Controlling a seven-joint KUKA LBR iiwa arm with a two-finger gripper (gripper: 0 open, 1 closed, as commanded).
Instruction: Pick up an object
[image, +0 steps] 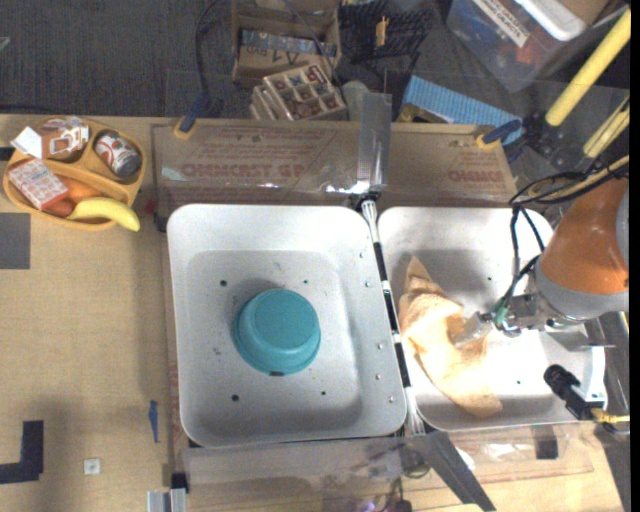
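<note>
Two white bins sit side by side on the bench. The left bin (200, 250) holds a teal bowl (279, 331), turned upside down and resting near the middle of the bin floor, well apart from the walls.

The right bin (520, 385) holds a tan cloth (440, 335). It lies crumpled along the bin's left side, running from a peaked fold near the upper left down to a loose corner by the lower wall, with its left edge just beside the divider between the bins.

The arm (590, 255) reaches in from the right, its orange band above the bin's right rim. The gripper (470, 328) is down low over the cloth's right edge, touching or very nearly touching the fabric. Whether the pincer is clenched or released cannot be told from here: the tip is small and blurred against the pale cloth, and it may have a fold pinched, but no fabric clearly shows in its grasp. The cloth lies flat on the bin floor around it.

Off the bench's far left, a yellow tray (30, 190) carries a banana (108, 211) and some small packets. A cardboard wall (260, 165) stands behind both bins.
</note>
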